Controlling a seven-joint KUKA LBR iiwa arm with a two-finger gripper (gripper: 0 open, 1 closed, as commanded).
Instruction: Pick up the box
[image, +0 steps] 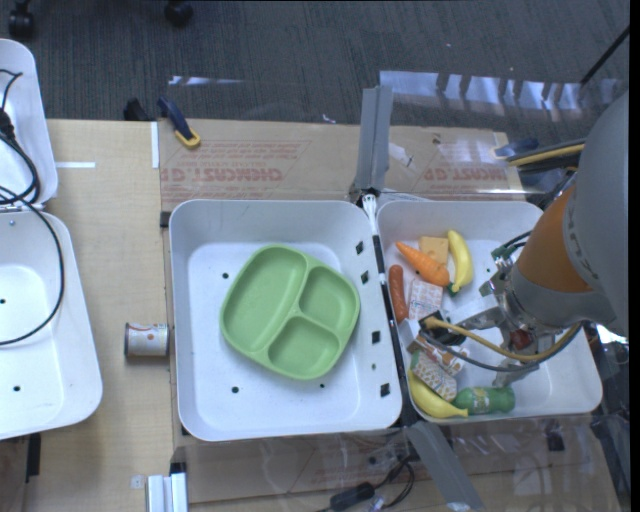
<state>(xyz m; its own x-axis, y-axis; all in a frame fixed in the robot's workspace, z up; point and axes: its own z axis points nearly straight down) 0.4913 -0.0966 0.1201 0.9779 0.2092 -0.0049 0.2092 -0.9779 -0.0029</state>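
Your gripper hangs over the middle of the right bin, toward its front half, and from this angle you cannot tell whether it is spread or closed, or whether it has hold of anything. Just to its left you will find the box, a small printed carton lying tilted on the bin floor near the front left corner; it looks to lie apart from the gripper. Right in front of the box lies a banana, with a green vegetable beside it against the front wall. Behind the box, along the bin's left side, you have a white packet with red print and a red sausage next to the wall. Farther back sit a carrot, a pale yellow block and a second banana, all close together. The grey arm, with its orange band, comes in over the bin's right edge. In the left bin a green divided plate lies at a slant near the centre. Out on the bench, left of that bin, you can see a small can on its side.
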